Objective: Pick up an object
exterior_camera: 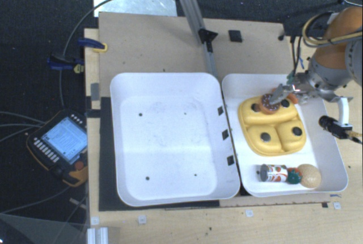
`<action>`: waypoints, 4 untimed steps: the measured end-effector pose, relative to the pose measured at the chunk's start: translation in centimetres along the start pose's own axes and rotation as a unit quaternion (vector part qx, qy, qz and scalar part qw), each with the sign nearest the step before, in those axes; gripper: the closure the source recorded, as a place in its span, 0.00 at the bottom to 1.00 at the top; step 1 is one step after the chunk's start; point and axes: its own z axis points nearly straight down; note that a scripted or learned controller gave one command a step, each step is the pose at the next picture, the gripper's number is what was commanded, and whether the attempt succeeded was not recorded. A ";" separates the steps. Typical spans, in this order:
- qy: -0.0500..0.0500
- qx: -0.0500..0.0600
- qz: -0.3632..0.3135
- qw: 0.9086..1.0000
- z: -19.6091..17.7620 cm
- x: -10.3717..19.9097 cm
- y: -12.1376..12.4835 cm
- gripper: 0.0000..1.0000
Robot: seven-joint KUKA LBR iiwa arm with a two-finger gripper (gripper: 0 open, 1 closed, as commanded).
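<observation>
Objects for picking all lie in the right-hand shallow white plastic bin (326, 141); the left-hand shallow white plastic bin (164, 135) is noted first, in passing.

Item 1: a large yellow moulded tray-like piece with 3 rounded lobes and dark dimples (271, 125), lying flat in the bin's upper half. Judged rigid, smooth and light, but broad; a hold across 1 outer edge or lobe looks more workable than across its full span (slip risk on the glossy surface).

Item 2: a small red-and-white cylindrical can (273, 173), on its side near the front wall. Judged stiff and prone to roll; take it across the body.

Item 3: a small dark green lump (293, 177), just beside the can.

Item 4: a beige egg-shaped ball (308, 176), likely smooth.

Two-finger gripper (276, 100): poised over the yellow piece's upper lobe; spread cannot be determined.
</observation>
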 end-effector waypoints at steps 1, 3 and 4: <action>0.000 0.000 -0.001 1.000 -0.9 0.0 0.1 1.00; 0.001 0.002 0.000 1.000 -13.0 -0.1 0.4 1.00; 0.002 0.006 0.000 1.000 -11.8 4.3 -1.1 1.00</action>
